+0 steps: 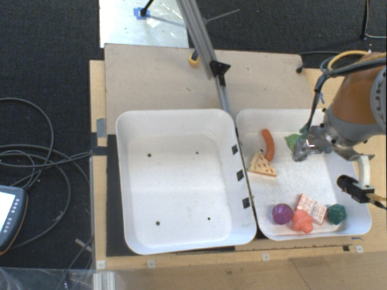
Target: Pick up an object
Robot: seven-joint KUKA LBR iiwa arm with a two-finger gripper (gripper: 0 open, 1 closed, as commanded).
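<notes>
My gripper [300, 152] hangs low over the back of the right bin [354, 219], right beside a green object [292, 141] that is partly hidden under it. An orange-red sausage [268, 144] and a wedge of cheese [262, 165] lie to the gripper's left. Along the front of the bin lie a purple ball [282, 213], an orange piece [302, 221], a red-and-white box [311, 208] and a dark green object [336, 213].
The left bin [175, 180] lies beside the right one, with black clips on the shared rim. A grey pole [199, 29] slants down from the top to the bins' back edge. Cables and a handheld screen [9, 213] lie on the floor at left.
</notes>
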